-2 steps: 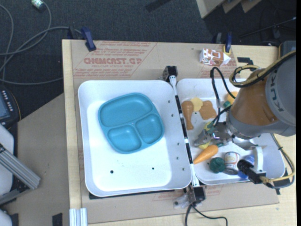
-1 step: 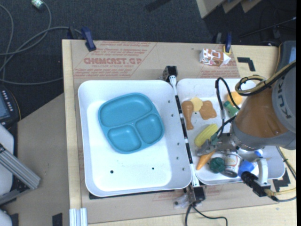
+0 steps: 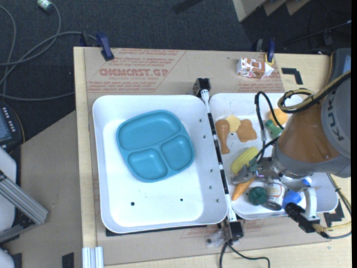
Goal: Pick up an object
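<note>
Reading left to right, I see red "CHEMCAST GP" lettering (image 3: 134, 71) on the board, then the left bin (image 3: 111, 205) holding a blue divided plate (image 3: 155, 145). Toy food fills the right bin (image 3: 223, 102): banana (image 3: 244, 159), carrot (image 3: 241, 190). My gripper (image 3: 262, 175) hangs just beside them; I cannot tell its fingers' state.

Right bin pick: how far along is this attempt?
Done: the arm is down over the right bin, and the gripper sits low among the toy food beside the yellow corn and orange carrot. In hand: nothing visibly lifted. Left: a confirmed grasp and lift. The blue tray lies in the left bin.
</note>
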Controlling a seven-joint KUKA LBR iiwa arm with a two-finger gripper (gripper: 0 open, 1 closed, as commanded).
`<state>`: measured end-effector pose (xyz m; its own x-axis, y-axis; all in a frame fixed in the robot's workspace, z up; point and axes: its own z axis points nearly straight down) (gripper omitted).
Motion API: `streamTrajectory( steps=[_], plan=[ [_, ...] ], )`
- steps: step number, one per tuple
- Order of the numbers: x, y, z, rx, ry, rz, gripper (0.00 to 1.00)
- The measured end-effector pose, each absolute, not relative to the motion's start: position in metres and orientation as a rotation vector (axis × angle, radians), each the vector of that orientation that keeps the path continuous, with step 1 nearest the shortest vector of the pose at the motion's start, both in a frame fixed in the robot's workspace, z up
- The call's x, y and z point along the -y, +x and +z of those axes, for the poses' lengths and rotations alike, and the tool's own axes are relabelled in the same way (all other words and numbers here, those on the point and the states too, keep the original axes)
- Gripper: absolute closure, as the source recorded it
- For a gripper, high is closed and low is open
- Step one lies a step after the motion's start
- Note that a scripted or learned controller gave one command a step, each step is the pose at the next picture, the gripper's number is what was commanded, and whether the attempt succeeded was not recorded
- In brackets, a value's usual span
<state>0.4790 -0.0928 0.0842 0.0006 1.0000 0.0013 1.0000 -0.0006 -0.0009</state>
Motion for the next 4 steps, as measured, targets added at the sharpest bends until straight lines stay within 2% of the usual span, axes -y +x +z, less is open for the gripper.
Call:
streamTrajectory(
  steps=[4],
  plan=[
    [0.0939,0.4789,0.0842,2.222,-2.221,-0.001,0.00]
  ],
)
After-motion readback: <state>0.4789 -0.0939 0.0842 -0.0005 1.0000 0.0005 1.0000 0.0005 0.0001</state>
